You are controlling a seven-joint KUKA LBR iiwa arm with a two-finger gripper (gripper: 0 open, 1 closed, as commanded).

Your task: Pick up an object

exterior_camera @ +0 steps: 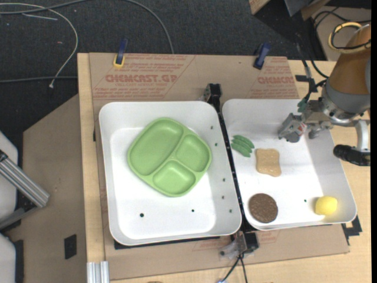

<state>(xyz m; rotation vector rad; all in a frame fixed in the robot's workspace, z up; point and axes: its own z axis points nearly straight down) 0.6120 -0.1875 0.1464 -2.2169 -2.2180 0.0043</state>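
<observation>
My fingers (293, 130) hang over the right bin's (347, 181) far half; whether they are parted I cannot tell. Nearest below them lies the tan bread slice (268, 161), green pod (242, 144) beyond; brown patty (263, 207) and yellow lemon (326, 205) hug the near rim.

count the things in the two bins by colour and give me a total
green: 2, the divided plate and the small leafy piece
tan: 1, the toast slice
brown: 1, the round patty
yellow: 1, the lemon
total: 5
</observation>
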